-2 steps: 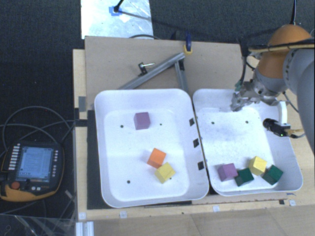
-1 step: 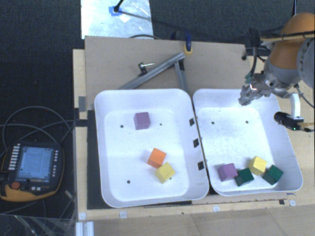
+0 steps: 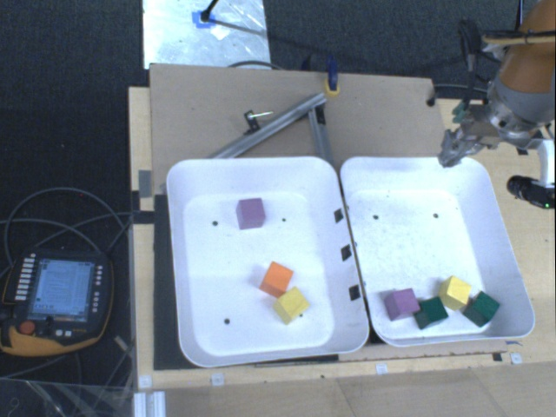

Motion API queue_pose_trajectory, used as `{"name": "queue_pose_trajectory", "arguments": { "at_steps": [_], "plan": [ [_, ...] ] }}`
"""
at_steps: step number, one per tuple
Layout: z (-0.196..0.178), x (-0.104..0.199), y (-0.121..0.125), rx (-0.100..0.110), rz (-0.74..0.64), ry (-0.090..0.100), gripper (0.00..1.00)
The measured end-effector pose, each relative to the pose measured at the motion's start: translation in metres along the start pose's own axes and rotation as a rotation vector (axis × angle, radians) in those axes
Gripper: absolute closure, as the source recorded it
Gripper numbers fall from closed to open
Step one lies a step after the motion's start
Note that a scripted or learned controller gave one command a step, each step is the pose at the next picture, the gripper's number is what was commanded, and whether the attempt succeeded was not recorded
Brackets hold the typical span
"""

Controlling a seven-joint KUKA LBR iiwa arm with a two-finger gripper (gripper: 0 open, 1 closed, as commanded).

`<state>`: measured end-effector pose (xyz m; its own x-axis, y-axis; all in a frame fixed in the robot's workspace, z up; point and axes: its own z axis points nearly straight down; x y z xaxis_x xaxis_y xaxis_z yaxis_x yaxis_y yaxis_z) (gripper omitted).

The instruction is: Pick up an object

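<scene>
A pendant lies on the floor left of the worktop. In the left bin, a purple cube sits toward the back; nearer the front an orange cube touches a yellow cube. The right bin holds four cubes in a row along its front: purple, dark green, yellow and green, packed close together. The jaws hang over the right bin's back rim, well apart from every cube, with nothing between them; whether they are apart or together I cannot tell.
</scene>
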<state>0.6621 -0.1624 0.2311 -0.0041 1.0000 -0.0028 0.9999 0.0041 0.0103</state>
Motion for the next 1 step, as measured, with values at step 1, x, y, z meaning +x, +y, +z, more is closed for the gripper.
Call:
{"name": "queue_pose_trajectory", "arguments": {
  "at_steps": [1],
  "plan": [
    [-0.0233, -0.0001, 0.0016, 0.005, 0.000, 0.002, 1.00]
  ]
}}
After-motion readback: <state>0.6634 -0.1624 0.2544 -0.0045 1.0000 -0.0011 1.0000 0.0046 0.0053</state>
